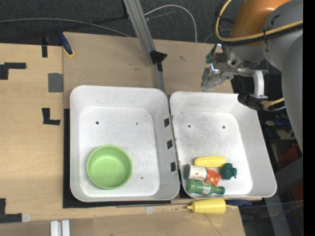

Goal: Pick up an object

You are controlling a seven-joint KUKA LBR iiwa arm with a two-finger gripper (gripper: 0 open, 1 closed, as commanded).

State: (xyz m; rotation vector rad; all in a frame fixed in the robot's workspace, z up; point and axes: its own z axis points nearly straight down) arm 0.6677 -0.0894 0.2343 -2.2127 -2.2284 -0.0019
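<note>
The tan surface [108,63] carries two white bins [162,95]; the gripper [210,80] hangs above the right bin's far rim, finger state unclear.

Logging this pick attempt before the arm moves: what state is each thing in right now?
gripper: raised above the right bin's far rim, holding nothing
green bowl: upright in the left bin
yellow corn: lying flat in the right bin
green bottle: on its side
yellow bottle: lying outside the bins
</note>
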